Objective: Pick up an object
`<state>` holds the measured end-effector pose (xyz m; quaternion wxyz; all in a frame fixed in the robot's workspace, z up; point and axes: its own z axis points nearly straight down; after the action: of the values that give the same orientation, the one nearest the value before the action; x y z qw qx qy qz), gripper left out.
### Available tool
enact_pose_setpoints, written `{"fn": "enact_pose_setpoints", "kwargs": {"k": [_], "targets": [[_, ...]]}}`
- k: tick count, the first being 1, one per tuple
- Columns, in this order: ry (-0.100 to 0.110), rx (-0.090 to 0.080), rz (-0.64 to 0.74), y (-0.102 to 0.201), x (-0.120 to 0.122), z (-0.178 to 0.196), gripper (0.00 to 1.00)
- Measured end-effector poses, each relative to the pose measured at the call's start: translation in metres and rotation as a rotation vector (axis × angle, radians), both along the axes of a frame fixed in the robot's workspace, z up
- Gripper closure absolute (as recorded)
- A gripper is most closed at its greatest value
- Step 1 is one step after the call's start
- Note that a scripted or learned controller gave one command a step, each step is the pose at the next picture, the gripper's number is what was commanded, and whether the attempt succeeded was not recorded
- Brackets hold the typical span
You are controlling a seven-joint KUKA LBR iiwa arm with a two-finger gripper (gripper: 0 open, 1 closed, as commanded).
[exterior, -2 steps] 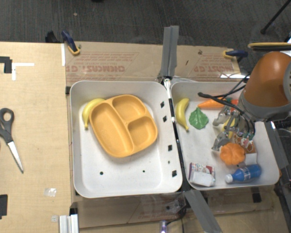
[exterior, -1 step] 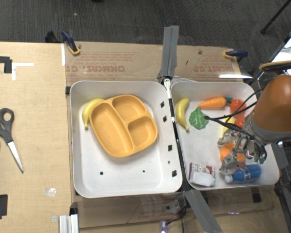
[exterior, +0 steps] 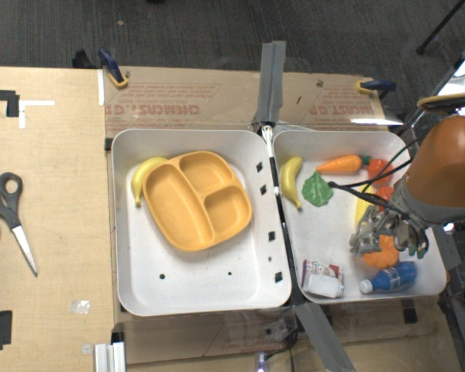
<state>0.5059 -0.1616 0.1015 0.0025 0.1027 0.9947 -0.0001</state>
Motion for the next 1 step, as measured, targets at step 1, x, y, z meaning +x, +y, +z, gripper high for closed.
{"fn": "enact_pose_setpoints", "kwargs": {"k": [1], "targets": [[0.000, 0.000, 0.000, 0.0000, 0.0000, 0.0000, 0.00]]}}
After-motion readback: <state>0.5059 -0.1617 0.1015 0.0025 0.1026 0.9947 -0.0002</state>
